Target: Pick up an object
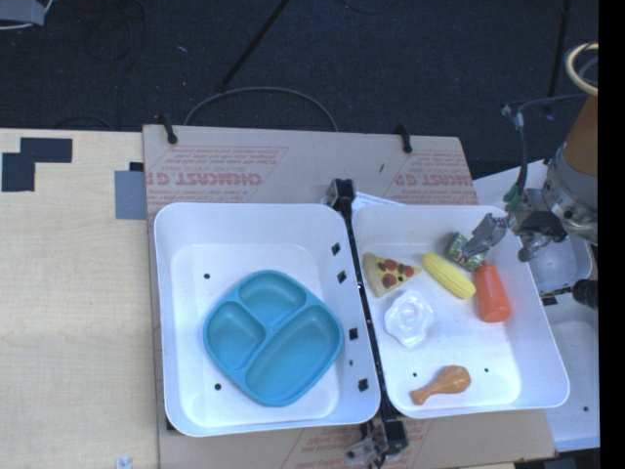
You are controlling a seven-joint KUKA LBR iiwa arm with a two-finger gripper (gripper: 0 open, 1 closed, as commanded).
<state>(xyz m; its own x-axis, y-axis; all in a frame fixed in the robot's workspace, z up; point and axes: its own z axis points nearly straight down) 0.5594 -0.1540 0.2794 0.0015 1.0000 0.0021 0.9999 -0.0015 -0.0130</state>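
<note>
The right white bin (547, 360) holds several toy foods. They are a pizza slice (388, 273), a yellow corn cob (448, 276), an orange carrot-like piece (491, 293), a white crumpled piece (409, 319), a brown drumstick (441, 384) and a small green item (461, 248). My gripper (508, 240) hangs over the bin's far right corner, open. Its left finger (485, 231) points down at the green item. Between the fingers there is only bare bin floor, just above the orange piece.
In the left white bin (186, 233) lies a blue divided plate (272, 336). A black clip strip (355, 301) joins the two bins. Both stand on a cardboard sheet (254, 169) on the wooden bench. The arm's wrist (576, 179) rises at the right edge.
</note>
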